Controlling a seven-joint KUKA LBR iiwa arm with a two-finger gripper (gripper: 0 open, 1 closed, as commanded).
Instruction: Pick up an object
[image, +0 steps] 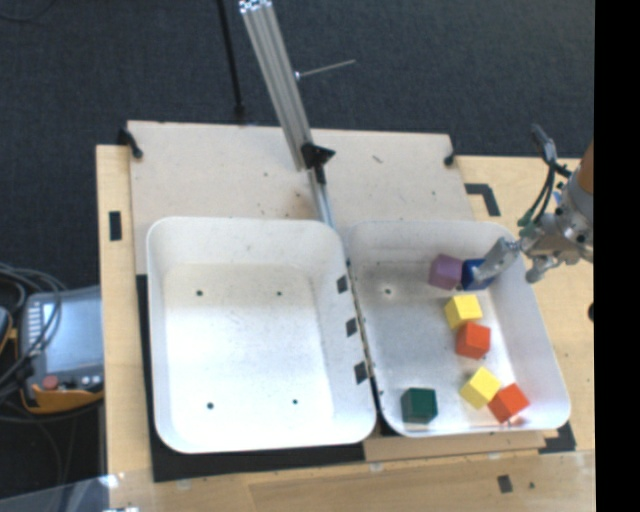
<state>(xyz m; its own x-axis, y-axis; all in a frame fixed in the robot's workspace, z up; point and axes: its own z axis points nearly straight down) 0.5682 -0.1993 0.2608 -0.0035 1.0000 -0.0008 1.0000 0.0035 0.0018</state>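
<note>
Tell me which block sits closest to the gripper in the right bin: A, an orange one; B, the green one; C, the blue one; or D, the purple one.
C: the blue block lies right at the gripper tip near the right bin's far edge, with the purple block just beyond it and the green block at the near edge.

You're looking at a grey metal robot wrist (572, 222) showing at the right edge, with a sliver of orange band (588, 160) peeking just above it. Thin dark-and-green cables (541, 190) are looping down its left side from a small grey stub on top. A pale grey two-finger gripper (497, 262) is sticking out leftward, light-coloured finger (503, 253) showing a blue tip. Details are blurring, screws and markings not readable.
</note>
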